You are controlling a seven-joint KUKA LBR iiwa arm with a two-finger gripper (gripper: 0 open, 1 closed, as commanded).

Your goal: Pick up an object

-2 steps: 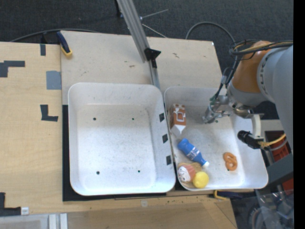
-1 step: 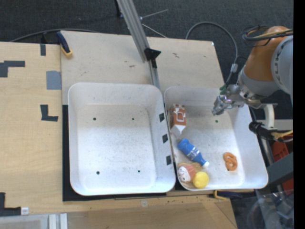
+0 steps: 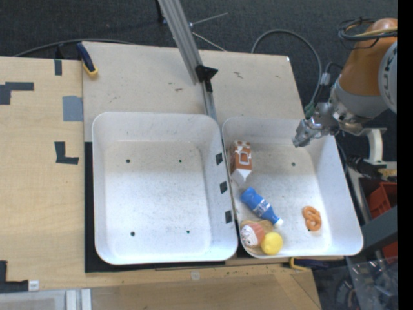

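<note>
Below and left of the gripper (image 3: pixel 303 138), in the right bin (image 3: pixel 335 173), lie the candidate objects: a small orange-and-white carton (image 3: pixel 242 160) closest, then a blue bottle (image 3: pixel 260 206), farther down a yellow ball (image 3: pixel 272 243) touching a round pinkish item (image 3: pixel 251 234) at the bin's near left corner, and an orange pretzel-shaped piece (image 3: pixel 312 217) almost straight below the gripper, well apart. Nothing sits between the fingers as far as visible; whether they're spread wide or narrow can't be made out, too small and dark. Gripper hangs near the bin's far right corner, not touching any object. The left bin (image 3: pixel 116 173) lies far left of it. Judging from this: no pick made, so approach, descent, closing and lift are all left. Both bins rest on the pale surface (image 3: pixel 142 70).
</note>
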